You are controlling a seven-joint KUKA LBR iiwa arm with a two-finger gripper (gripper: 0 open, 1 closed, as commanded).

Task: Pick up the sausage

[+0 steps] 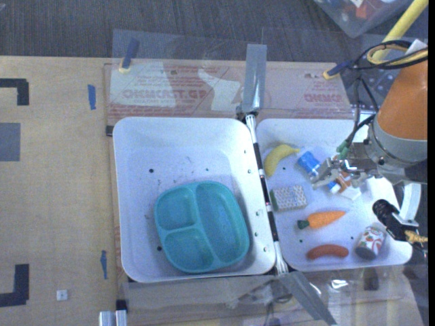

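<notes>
The reddish-brown sausage (pixel 327 252) lies free near the lower edge of the right white bin (pixel 289 243), just below the orange plastic carrot (pixel 323 219), so probably reachable from above. The gripper (pixel 338 175) hangs higher in this bin; whether it is open cannot be told. The left white bin (pixel 136 155) holds a teal divided plate (pixel 200 226).

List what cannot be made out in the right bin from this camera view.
All in the camera view:
- Small orange-and-white pieces: too small and blurred, partly under the gripper.
- Small can: label too small to read.
- Right bin, right wall: hidden by the arm.
</notes>
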